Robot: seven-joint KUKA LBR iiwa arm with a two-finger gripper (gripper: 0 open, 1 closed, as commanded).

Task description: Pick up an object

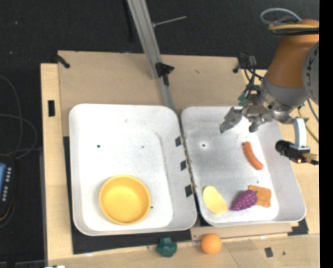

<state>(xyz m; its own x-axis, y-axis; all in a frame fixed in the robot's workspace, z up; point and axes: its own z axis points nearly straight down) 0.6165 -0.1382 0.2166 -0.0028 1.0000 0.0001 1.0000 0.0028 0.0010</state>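
Sausage [252, 155] lies in the right bin [211, 128] on a tan bench [99, 77].

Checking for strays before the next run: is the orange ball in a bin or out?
Out. The orange ball lies on the bench, just beyond the near rim of the right bin, beside a small green object.

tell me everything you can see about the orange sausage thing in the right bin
The orange sausage is a small, smooth, glossy piece, plastic by its look, orange-red with rounded ends. It lies flat and slanted on the right bin's floor near the right wall, touching nothing else. The pincer hangs above and to its left, apart from it.
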